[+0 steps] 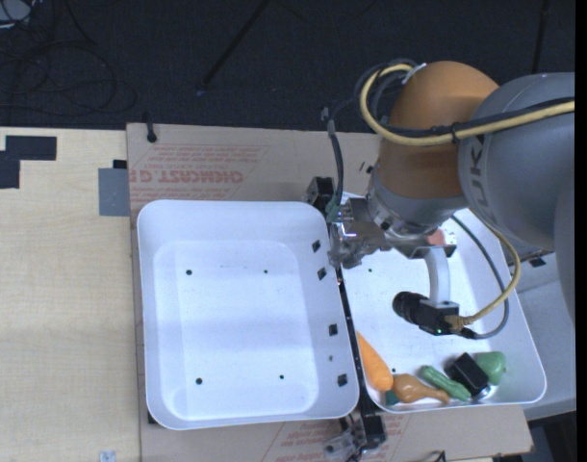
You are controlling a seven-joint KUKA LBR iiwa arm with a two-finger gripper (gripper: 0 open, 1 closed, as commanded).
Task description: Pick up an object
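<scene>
Take the carrot (pixel 372 360) as the target: low in the right bin (pixel 385 282), close against its left wall, near the front corner. Long axis roughly along that wall, slightly slanted; thin tip toward the far end, thick end toward the near rim, beside a tan piece (pixel 412 389). Farther right, green pieces (pixel 446 383) and a black block (pixel 467 373), bunched.

Gripper (pixel 349 237) over the same bin's far left corner, well apart from the carrot; cannot tell how open, nothing seen held. Travel along the wall toward the near rim, set the closing direction across the long axis, descend at mid-body, stay off wall and tan piece.
</scene>
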